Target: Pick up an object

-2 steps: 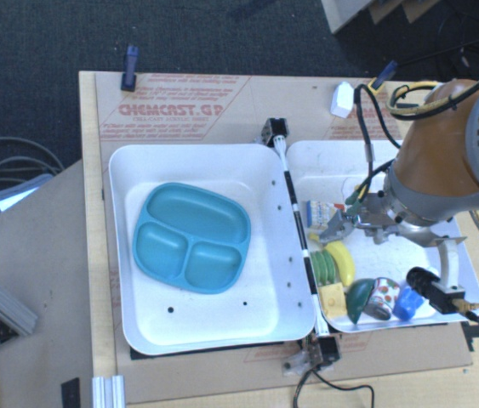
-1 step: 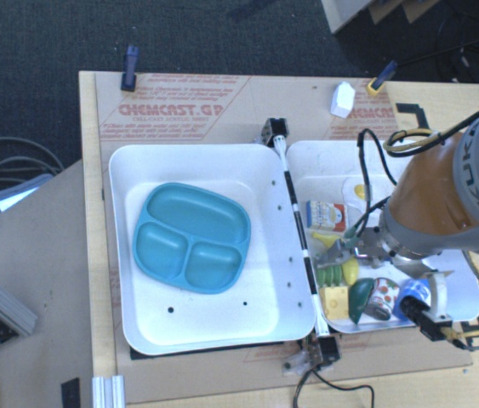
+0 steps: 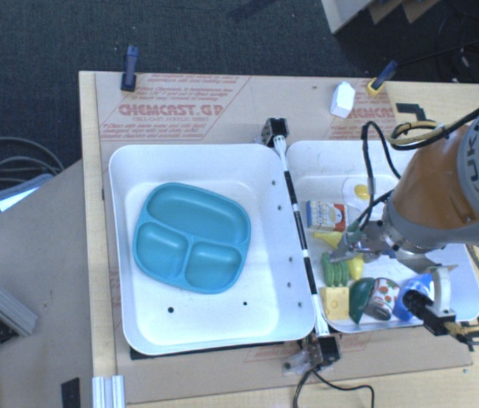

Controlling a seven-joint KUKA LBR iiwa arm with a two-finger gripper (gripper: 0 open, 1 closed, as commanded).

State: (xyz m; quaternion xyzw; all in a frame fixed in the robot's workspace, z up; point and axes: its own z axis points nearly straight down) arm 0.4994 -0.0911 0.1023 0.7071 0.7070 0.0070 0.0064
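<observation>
Yellow and green bits crowd the near corner of the right bin (image 3: 474,300): a cheese-like wedge (image 3: 335,302), a dark green piece (image 3: 361,297), a printed can (image 3: 383,297), all touching. Just beyond them the gripper (image 3: 360,243) hangs low over a green and yellow piece (image 3: 339,269); I can't tell how its jaws stand. Packed this tight, a grab could nudge a neighbour or catch two at once. Farther back lies a small carton (image 3: 327,215). Over in the left bin (image 3: 128,228), a blue divided plate (image 3: 191,237) sits alone.
</observation>
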